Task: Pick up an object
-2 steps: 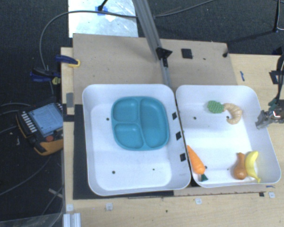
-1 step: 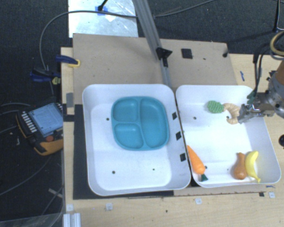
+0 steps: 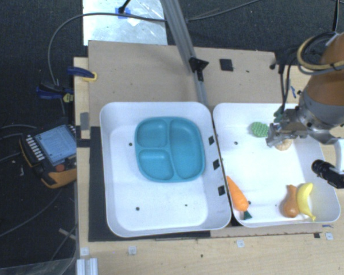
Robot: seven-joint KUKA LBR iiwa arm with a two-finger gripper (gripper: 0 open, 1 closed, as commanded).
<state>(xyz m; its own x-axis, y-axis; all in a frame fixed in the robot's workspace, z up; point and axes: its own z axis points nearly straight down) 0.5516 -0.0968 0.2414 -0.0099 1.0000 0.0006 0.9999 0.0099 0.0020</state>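
Carrot (image 3: 237, 194) lies at the right bin's (image 3: 264, 117) near-left edge; banana (image 3: 305, 200) and an orange piece (image 3: 290, 203) touch in the near-right corner. Farther back, the hand (image 3: 281, 135) hangs over a pale round item (image 3: 284, 145) beside a green one (image 3: 259, 129); its spread can't be read. Pale item looks light, probably soft plastic: grip across its middle.

One fixed overhead camera, slanted down on both bins (image 3: 160, 110), arm (image 3: 332, 90) entering from right
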